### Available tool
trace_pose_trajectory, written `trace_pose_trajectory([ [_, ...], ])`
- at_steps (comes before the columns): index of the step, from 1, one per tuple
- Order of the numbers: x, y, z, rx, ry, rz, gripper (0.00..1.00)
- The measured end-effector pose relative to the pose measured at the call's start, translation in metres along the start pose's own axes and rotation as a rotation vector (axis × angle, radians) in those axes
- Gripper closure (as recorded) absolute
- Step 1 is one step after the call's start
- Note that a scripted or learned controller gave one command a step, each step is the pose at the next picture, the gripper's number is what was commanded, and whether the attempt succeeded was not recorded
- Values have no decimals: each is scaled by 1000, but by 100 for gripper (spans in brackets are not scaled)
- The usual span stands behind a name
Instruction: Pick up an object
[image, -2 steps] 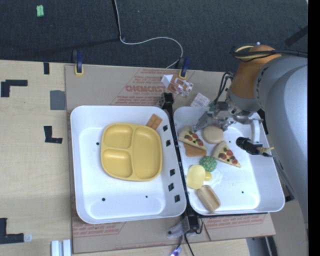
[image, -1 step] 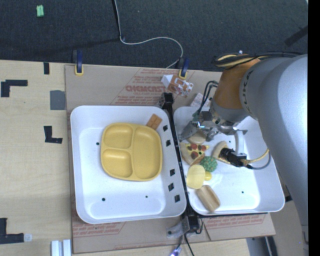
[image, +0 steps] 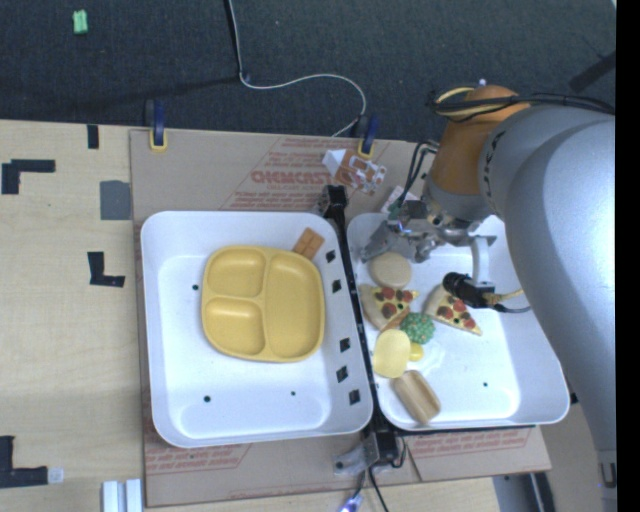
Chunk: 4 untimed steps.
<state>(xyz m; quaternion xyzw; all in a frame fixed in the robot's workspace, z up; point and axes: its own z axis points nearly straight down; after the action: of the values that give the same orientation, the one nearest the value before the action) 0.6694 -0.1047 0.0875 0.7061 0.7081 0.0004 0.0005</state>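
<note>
My gripper (image: 425, 258) hangs over the back half of the right bin (image: 520, 390), under the orange wrist band. It is open, its two fingers spread wide, one near a round beige bun (image: 391, 269) and the other near a pizza slice (image: 456, 313). Nothing sits between the fingers. Further toy food lies in this bin: a second pizza slice (image: 387, 300), a green broccoli (image: 417, 327), a yellow lemon (image: 392, 352) and a brown bread roll (image: 416, 396).
The left bin (image: 170, 400) holds a yellow divided plate (image: 265, 302) and a small brown cracker (image: 307, 242) at its back edge. A black divider (image: 345, 300) runs between the bins. The grey arm covers the right side.
</note>
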Motion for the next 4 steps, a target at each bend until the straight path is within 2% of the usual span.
trace_pose_trajectory([
  [1, 1, -1, -10, 2, 0, -1, 100],
  [2, 0, -1, -10, 2, -1, -1, 0],
  [3, 6, -40, 4, 5, -1, 3, 0],
  [4, 3, -99, 2, 1, 0, 2, 0],
])
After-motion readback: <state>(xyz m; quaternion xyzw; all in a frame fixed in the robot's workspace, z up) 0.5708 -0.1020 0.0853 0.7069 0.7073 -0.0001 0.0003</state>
